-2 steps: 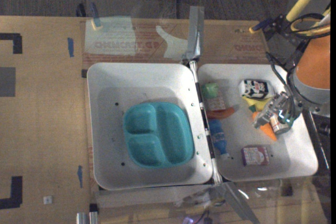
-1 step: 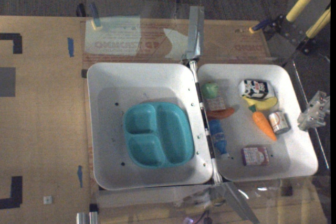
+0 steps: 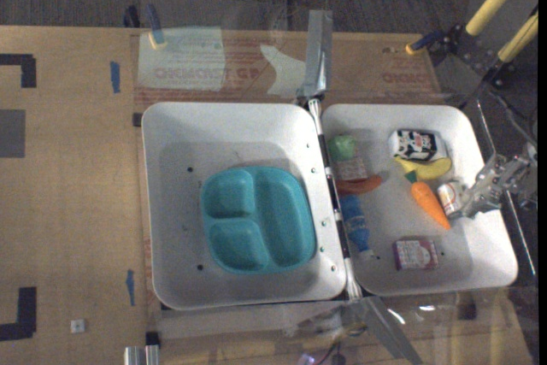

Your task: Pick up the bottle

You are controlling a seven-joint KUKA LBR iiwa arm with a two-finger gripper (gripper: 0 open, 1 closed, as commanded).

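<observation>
Jaws (image 3: 466, 203) at right bin's (image 3: 496, 269) edge, open/shut unclear; bottle (image 3: 354, 224) well apart.

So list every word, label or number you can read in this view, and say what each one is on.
No text can be read with certainty.
Clear plastic sheet behind the bins: a line of reddish capital letters, too blurred to quote.
Small pink packet in the right bin: printed front, too small to read.
Black-and-white carton: cow-pattern print, no legible words.
Bottle with blue label: lettering too small to read.
Green-lidded container: label blurred.
</observation>
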